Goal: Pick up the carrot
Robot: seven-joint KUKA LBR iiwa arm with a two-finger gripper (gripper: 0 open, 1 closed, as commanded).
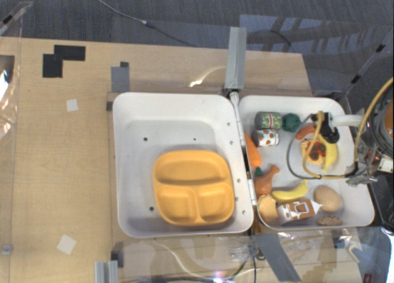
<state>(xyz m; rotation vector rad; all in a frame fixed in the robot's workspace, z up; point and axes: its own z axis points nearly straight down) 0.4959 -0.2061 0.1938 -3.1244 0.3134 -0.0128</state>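
Carrot [250, 150] is lying against the right bin's [367, 214] left wall, center frame. My end effector [369, 168] is hovering at the right edge; grip state I cannot tell. Wall and chicken leg [266, 178] are crowding it, risking a blocked or wrong grab.

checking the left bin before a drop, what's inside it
Inside the left bin sits one yellow divided tray, toward its near right corner, with nothing in its three compartments. The bin floor directly under the tray is covered, so anything beneath it cannot be seen.
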